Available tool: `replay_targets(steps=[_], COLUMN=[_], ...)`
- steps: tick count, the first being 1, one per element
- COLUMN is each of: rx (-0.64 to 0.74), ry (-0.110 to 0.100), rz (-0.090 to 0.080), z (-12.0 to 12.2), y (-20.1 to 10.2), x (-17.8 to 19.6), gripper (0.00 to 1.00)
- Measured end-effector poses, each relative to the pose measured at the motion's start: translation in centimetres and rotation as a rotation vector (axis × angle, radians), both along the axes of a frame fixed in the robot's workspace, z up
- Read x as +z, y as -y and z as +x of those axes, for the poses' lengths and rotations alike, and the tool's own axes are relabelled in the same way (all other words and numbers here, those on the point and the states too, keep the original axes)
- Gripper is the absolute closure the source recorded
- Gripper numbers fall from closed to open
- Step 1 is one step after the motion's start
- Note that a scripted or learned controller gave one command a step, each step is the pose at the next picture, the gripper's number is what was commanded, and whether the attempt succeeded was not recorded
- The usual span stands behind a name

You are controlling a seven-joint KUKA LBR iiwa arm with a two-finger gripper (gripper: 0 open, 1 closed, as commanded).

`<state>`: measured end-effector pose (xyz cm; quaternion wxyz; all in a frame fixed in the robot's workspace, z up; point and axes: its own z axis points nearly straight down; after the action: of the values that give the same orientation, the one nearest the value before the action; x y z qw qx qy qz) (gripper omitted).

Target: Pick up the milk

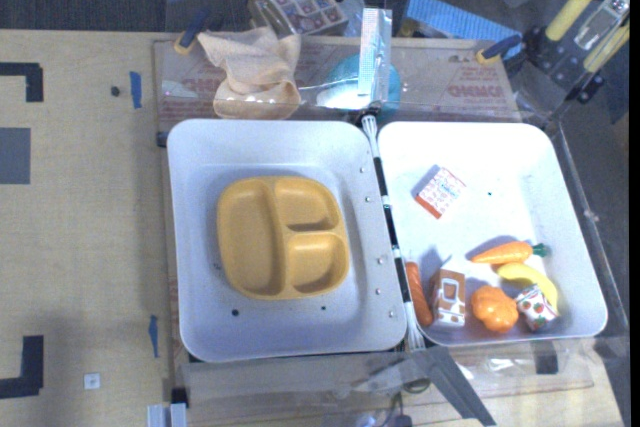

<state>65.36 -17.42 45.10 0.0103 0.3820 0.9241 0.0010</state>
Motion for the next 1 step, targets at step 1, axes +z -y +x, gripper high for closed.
replay_targets(steps=[1], rx=[0.0], ry=[0.01], rz=[-0.003], z=[0.1], y=[0.01], x=[1.3], gripper=[1.0])
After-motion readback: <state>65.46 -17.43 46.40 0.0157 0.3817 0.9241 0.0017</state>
